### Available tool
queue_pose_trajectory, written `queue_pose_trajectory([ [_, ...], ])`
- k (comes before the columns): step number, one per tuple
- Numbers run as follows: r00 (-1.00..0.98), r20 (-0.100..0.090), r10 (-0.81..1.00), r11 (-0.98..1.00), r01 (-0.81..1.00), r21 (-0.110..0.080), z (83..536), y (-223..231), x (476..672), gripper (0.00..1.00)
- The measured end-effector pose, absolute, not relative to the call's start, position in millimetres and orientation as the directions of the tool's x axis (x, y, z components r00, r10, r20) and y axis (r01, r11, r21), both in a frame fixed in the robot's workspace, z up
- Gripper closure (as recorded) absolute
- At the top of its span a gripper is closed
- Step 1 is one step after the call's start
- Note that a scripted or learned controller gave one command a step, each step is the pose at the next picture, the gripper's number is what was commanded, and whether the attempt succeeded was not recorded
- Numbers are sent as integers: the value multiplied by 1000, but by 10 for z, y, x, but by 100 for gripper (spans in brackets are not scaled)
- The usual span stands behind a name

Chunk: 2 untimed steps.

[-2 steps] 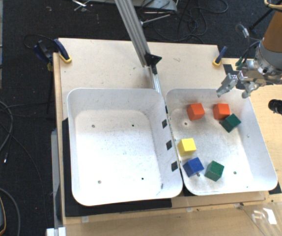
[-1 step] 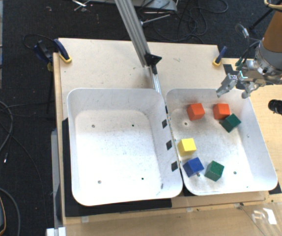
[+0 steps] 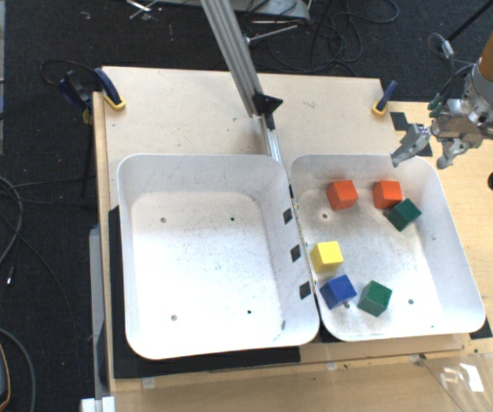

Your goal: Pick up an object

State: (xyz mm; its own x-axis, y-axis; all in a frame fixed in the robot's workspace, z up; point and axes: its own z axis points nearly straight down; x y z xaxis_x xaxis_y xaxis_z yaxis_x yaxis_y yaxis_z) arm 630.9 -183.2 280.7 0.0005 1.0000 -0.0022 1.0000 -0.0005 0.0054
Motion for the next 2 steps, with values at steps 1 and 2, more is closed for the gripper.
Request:
queue_pose_trajectory([
  [1,-4,1,1000,4,1000,-6,1310,-1443,6624,0],
  [2,-3,0,1000,3,1000,-2,930,-1321,6814,0],
])
